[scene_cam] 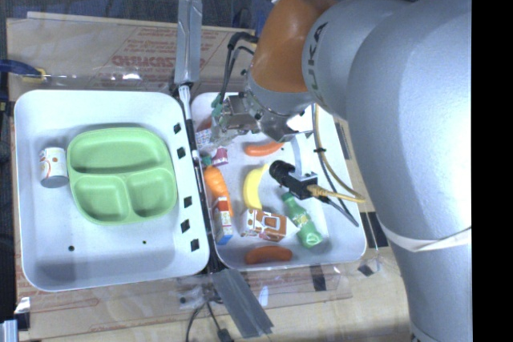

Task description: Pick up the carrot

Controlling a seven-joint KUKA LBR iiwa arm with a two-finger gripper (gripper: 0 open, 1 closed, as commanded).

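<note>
Grey arm (401, 132) overhead; carrot (215, 181) lengthwise along divider, tip up; finger state unclear.

tool (227, 124) over right bin's (346, 246) upper left | carrot (216, 181) by left wall | banana (253, 187) beside it

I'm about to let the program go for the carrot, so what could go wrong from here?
1. The carrot lies tight against the right bin's left wall, so one side of the gripper may have little room to get in.
2. A small packet sits right below the carrot and the banana lies close by; either could get nudged or grabbed instead.
</note>
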